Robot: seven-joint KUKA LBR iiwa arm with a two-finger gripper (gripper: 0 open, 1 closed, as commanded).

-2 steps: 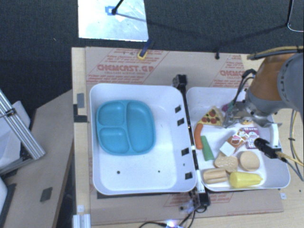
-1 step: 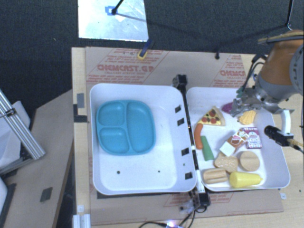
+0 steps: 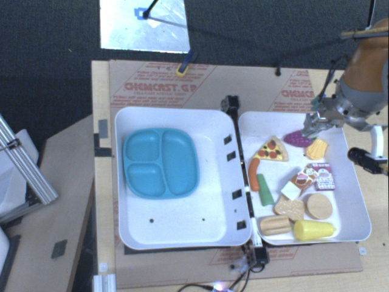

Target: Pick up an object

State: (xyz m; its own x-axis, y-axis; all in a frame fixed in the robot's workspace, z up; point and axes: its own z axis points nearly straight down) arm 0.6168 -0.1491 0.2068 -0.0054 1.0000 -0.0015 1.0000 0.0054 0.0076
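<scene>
One purple piece [image 3: 297,139] is what you have closest to the gripper [image 3: 316,124], lying flat near the far wall of the right bin [image 3: 358,215]. The gripper hangs just above and to the right of it, and you cannot tell from this angle whether it is open or closed; nothing shows as held. A yellow wedge [image 3: 316,148] sits just beside the purple piece on the right, touching or nearly so, right under the wrist. To the left, the pizza slice [image 3: 273,149] lies near, with a thin strip of white floor between.

Moving nearer now: an orange stick [image 3: 253,171] and a green stick [image 3: 265,190] run along the bin's left wall, end to end. The brown-and-white block [image 3: 297,185] and the purple carton [image 3: 324,177] crowd mid-bin. Along the near edge you see a cracker [image 3: 289,208], a round biscuit [image 3: 318,206], a bun [image 3: 275,225] and a yellow cone [image 3: 314,229], packed tight.

Your open room is the far-left corner of this bin and the strip along its right wall. Next door, the left bin [image 3: 182,230] holds a blue divided plate [image 3: 161,163], with bare floor all around it.
</scene>
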